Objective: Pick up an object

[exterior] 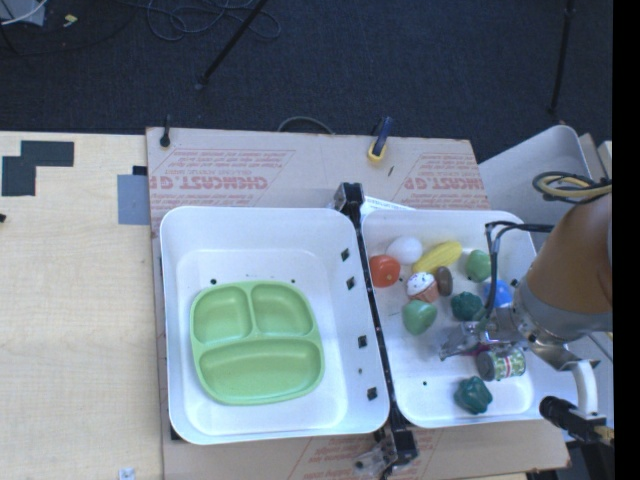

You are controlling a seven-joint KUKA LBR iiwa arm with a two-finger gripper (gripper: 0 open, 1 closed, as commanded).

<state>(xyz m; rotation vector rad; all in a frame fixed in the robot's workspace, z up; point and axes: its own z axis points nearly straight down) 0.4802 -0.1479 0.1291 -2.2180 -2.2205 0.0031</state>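
The hand (468, 346) is low in the right bin (440, 408) beside a small can (503, 364), fingers apparently spread, nothing pinched, so the pick remains undone

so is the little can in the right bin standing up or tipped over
Tipped over: the can lies on its side on the right bin floor, label showing.

Robotics lab. Robot arm (575, 268) over two white bins (180, 268) on cardboard sheet (250, 173); plywood bench (70, 318), loose cables (190, 3) on dark carpet (400, 58).
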